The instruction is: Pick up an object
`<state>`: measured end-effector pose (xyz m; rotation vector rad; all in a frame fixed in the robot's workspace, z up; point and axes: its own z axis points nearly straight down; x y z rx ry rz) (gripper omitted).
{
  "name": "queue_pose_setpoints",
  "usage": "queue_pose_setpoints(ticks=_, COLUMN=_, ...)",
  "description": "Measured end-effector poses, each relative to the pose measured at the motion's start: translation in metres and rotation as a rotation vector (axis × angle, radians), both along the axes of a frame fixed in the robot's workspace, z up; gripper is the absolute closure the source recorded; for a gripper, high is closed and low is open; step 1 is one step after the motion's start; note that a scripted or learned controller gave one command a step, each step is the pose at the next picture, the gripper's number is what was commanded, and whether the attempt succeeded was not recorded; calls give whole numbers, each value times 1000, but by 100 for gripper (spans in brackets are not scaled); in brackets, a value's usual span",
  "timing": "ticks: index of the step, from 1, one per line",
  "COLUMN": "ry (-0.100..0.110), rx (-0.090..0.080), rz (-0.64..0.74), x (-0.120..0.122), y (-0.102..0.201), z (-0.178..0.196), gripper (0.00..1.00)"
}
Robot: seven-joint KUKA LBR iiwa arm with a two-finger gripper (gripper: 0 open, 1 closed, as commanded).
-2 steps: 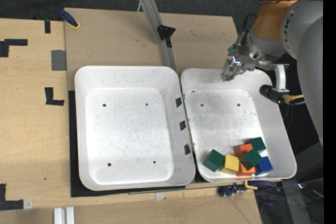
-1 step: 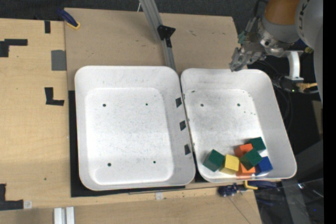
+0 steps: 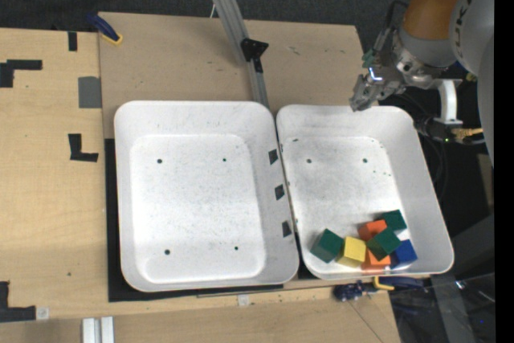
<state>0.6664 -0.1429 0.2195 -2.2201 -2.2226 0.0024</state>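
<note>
Several small blocks lie bunched in the near right corner of the right bin (image 3: 345, 165): a green block (image 3: 327, 244), a yellow block (image 3: 352, 251), an orange block (image 3: 372, 230), a dark green block (image 3: 385, 240) and a blue block (image 3: 404, 252). My gripper (image 3: 365, 96) hangs over the far rim of the right bin, well away from the blocks. Nothing shows between its fingers, which look close together.
The left bin (image 3: 193, 189) stands beside the right one on the wooden bench. A slanted metal pole (image 3: 229, 4) rises behind the bins. Black clips sit along the seam between the bins. Cables hang at the right by the arm.
</note>
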Motion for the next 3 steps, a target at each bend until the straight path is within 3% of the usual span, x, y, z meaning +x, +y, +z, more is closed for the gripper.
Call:
queue_pose_setpoints(ticks=2, ry=2, rx=2, rz=3, x=-42, y=85, z=9, gripper=100)
queue_pose_setpoints(ticks=3, ry=2, rx=3, rz=6, x=-58, y=142, z=6, gripper=100)
